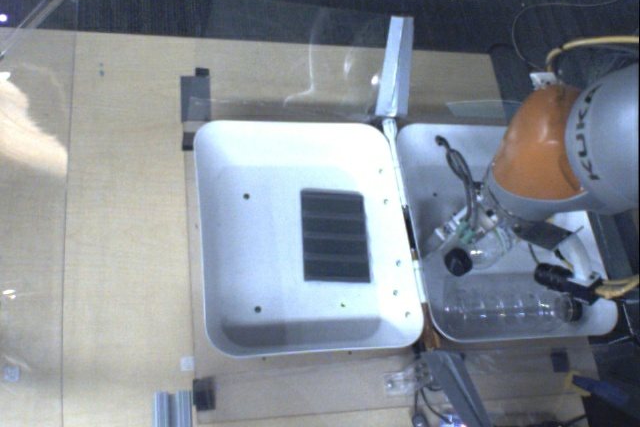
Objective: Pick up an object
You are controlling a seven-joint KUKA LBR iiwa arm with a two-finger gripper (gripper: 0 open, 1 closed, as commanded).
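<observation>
The arm enters from the right edge of the frame and covers much of the right bin; its grey and orange bulk hides the bin's far right side. The hand sits low in this bin at centre right of the frame, but its tips are lost among cables and glare, so I cannot tell whether they are spread or pressed together. Just below it lies a clear plastic bottle, on its side along the bin's lower wall, hard to make out against the white. The left bin holds a dark ribbed block near its middle. Both bins rest on a pale wooden surface.
</observation>
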